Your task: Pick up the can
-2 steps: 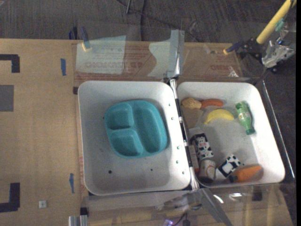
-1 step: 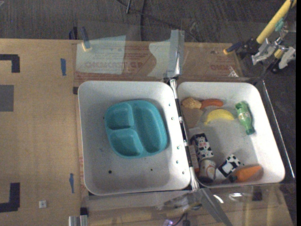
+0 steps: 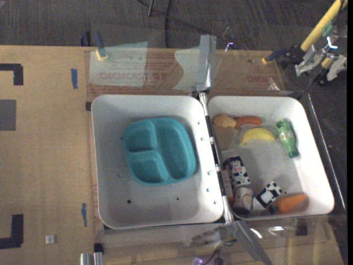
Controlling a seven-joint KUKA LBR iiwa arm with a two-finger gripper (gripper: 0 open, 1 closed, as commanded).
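Two smooth white bins are shown. A cylindrical can lies at the right bin's near-left edge, beside a cow-patterned carton. The gripper is seen top right; its state cannot be told.

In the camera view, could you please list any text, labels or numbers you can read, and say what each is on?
Nothing is readable.
Cardboard sheet behind the left bin: a line of reddish print, seemingly reversed, too blurred to read.
Cardboard behind the right bin: reddish print, also blurred.
Can: label illegible.
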